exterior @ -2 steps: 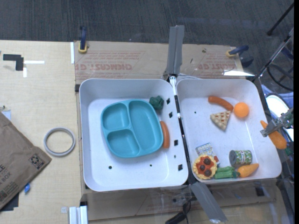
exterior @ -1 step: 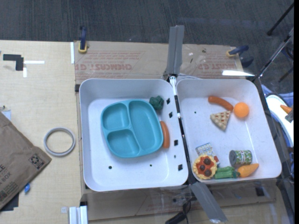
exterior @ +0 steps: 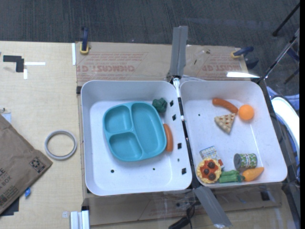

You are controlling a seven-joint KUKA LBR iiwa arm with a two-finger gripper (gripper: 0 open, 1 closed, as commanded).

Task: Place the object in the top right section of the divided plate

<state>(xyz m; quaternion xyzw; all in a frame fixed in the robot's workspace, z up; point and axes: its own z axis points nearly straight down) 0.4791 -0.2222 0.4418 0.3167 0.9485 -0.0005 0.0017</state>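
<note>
Divided plate [exterior: 135, 132] lies centred in the left bin [exterior: 90, 142], its sections bare. A sausage [exterior: 168, 137] touches its right rim; a green item [exterior: 160, 104] sits off its upper-right corner. Other toy foods occupy the right bin [exterior: 271, 137].

left bin: divided plate [exterior: 134, 131], green toy [exterior: 159, 104], sausage [exterior: 168, 137] | right bin: toy foods

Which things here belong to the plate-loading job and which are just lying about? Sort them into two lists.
Belongs to the job:
divided plate, teal, in the left bin
candidate objects: green toy, orange sausage beside the plate; the task does not say which

Lying about:
roll of tape
cardboard box
blue clamp
right bin's toy food, such as the orange ball and the pizza slice
</note>
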